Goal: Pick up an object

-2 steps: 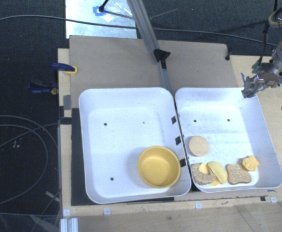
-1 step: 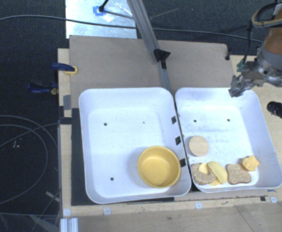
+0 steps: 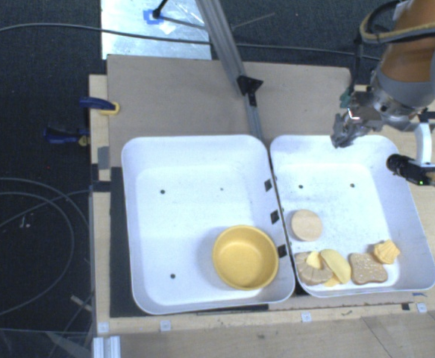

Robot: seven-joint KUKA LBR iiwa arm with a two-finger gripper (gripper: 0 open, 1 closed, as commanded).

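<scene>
Nearest the camera, well below the end effector (image 3: 344, 136), a banana (image 3: 336, 265), bread slice (image 3: 367, 268), round cracker (image 3: 306, 225) and yellow bowl (image 3: 245, 256) lie in two white bins (image 3: 202, 155). Farther back, the end effector hovers over the right bin's far rim; whether it is spread or pressed together I cannot tell.

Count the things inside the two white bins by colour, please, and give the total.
Yellow: 4 (bowl in the left bin; banana, small wedge and ridged piece in the right bin)
Tan or brown: 3 (round disc, toast slice, piece under the banana)
Total: 7
</scene>
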